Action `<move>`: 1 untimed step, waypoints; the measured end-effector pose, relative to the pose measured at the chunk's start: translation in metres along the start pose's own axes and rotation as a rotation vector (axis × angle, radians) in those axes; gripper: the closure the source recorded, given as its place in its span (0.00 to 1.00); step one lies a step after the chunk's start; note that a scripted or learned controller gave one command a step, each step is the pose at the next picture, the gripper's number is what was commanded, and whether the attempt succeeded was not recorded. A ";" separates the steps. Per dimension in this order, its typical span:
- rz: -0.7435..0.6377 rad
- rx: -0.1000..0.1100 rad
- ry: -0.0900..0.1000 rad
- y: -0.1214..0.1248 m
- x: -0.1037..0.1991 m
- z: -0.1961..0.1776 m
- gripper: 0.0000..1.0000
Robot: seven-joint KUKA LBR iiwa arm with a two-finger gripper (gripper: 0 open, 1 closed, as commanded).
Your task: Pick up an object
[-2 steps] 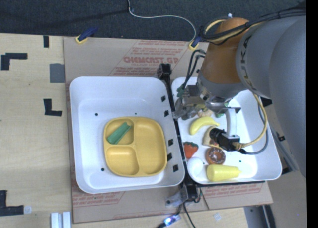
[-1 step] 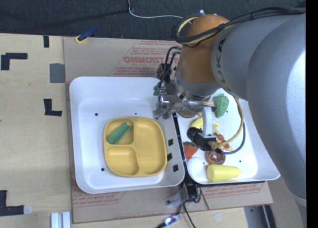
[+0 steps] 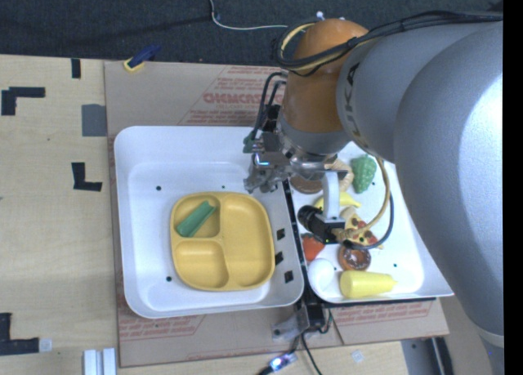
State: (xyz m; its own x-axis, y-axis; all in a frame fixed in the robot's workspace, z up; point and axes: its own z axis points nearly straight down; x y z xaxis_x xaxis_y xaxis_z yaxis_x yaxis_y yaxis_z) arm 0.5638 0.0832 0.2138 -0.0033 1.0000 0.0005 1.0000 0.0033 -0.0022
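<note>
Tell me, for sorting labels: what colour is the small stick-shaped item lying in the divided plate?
Green, in the yellow divided plate, camera view.

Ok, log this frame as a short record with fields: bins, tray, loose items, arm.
left bin: holds a yellow divided tray
tray contents: a green piece in its upper-left compartment
right bin: cluttered with small items, including a yellow cone, a green leafy piece and a brown ring
arm: reaches in from the right, above the right bin
hand: over the divide between the bins
</note>
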 end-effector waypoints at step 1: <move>0.001 -0.001 0.000 0.010 -0.005 -0.008 1.00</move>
